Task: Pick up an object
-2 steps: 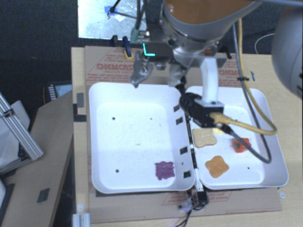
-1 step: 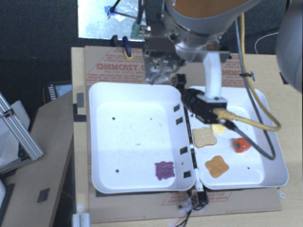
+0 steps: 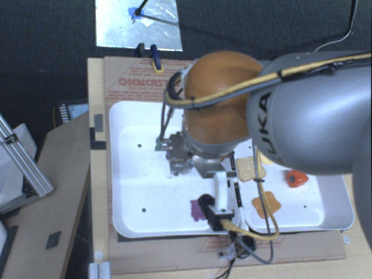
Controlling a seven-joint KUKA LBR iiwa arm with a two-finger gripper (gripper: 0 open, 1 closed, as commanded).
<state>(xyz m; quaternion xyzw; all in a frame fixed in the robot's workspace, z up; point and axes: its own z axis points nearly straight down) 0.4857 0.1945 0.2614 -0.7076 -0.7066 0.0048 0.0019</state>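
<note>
My gripper (image 3: 176, 163) hangs low over the middle of the left white bin (image 3: 133, 173), under the arm's orange band. A small purple object (image 3: 197, 210) lies near that bin's front right corner, below and to the right of the gripper. In the right bin (image 3: 331, 214) I see a tan flat piece (image 3: 249, 168), an orange-tan piece (image 3: 266, 204) and a red-orange object (image 3: 297, 179). The arm hides much of the right bin's back part. Nothing is visibly held.
Both bins rest on a cardboard sheet (image 3: 136, 80) with red print. A shiny metal sheet (image 3: 136, 13) lies behind it, and a blue clamp (image 3: 156, 56) sits at the cardboard's back edge. An aluminium frame (image 3: 20, 156) stands at the left.
</note>
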